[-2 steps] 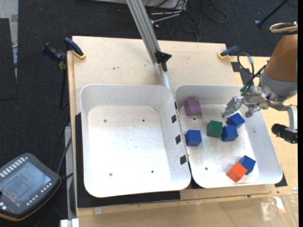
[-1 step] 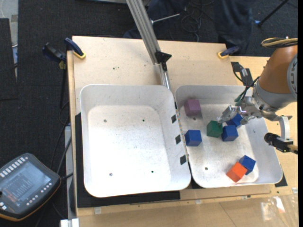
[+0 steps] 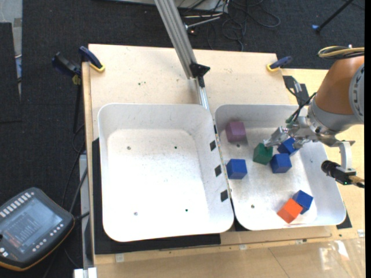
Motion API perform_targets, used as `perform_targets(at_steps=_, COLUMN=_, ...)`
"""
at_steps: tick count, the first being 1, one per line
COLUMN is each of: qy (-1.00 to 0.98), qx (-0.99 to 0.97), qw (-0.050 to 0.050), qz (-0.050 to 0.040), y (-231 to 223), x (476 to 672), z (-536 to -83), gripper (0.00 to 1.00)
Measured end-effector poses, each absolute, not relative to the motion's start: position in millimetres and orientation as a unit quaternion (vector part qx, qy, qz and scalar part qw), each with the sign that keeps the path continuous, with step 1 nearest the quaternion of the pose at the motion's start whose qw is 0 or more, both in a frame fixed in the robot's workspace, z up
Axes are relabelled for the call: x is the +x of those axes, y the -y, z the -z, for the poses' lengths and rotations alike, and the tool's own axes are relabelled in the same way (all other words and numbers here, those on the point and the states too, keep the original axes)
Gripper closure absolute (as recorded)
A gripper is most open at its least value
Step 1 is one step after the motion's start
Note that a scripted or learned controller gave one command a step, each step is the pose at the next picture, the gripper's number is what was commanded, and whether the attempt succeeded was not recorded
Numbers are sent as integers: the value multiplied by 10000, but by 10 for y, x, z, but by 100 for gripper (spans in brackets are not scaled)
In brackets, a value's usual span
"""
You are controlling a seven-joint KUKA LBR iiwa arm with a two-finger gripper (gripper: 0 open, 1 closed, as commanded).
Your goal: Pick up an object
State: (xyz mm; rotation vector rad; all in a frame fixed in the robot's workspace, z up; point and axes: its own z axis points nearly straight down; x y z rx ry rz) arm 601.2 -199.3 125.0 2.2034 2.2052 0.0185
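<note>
The right bin (image 3: 324, 172) holds several small blocks. A purple block (image 3: 236, 131) lies near its far left corner and a blue cube (image 3: 236, 168) sits below it by the left wall. A green block (image 3: 262, 154) and a blue cube (image 3: 281, 163) lie in the middle. Another blue block (image 3: 287, 146) sits right under my gripper (image 3: 282, 138), which hangs low over the middle of the bin; it looks caught between the fingers, though this is hard to confirm. An orange cube (image 3: 289, 211) touches a blue cube (image 3: 302, 201) near the front right.
The left bin (image 3: 116, 126) stands beside the right one, sharing a middle wall. A slanted metal rail (image 3: 177, 30) runs down to the bins' far edge. A teach pendant (image 3: 29, 227) lies at the front left. Clamps sit at the bench's far corners.
</note>
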Motion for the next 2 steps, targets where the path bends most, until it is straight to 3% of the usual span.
perform_targets(at_steps=1, qy=-7071, qx=7069, qw=145, qz=-70, y=1997, x=6026, z=-1348, gripper=100)
perform_targets(at_steps=2, qy=-7083, qx=7059, qw=29, qz=-14, y=1947, x=6076, z=-1795, gripper=100)
